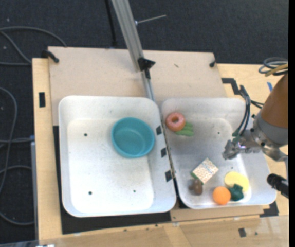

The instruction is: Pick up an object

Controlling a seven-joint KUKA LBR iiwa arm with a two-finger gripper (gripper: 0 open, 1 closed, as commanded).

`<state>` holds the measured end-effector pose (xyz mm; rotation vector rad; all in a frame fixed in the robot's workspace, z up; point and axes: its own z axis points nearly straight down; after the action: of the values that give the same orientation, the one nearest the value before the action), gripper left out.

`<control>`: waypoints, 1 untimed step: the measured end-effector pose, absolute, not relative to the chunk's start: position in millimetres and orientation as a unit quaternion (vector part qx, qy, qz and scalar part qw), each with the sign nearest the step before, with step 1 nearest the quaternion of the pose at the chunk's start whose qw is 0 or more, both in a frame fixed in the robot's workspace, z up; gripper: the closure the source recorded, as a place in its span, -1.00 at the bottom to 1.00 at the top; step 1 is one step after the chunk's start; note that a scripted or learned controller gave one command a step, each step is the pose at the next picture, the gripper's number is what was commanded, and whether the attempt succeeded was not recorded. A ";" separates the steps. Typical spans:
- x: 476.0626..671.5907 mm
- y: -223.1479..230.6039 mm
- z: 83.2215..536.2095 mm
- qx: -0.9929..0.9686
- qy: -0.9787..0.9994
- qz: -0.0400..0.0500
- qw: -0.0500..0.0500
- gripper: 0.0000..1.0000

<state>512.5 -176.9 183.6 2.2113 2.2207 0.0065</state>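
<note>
Wooden desk [106, 71], two white bins: left bin [75, 189] holds teal bowl [132, 137]. End effector [233, 149] hovers in right bin [209, 109], opening indiscernible, nothing visibly held. Nearest pick, checkered block [205, 170], lies at its 8 o'clock, near.

Arm [277, 104] cut off at right edge; jaws indistinct.

A tan wooden bench [101, 71] stands on dark carpet [214, 14] strewn with cables [3, 40].
</note>
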 end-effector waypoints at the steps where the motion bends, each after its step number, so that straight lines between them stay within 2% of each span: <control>1: 507.1 -172.5 230.6 0.706 0.709 0.001 0.002 1.00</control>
<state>507.1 -172.5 230.6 2.2132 2.2231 0.0031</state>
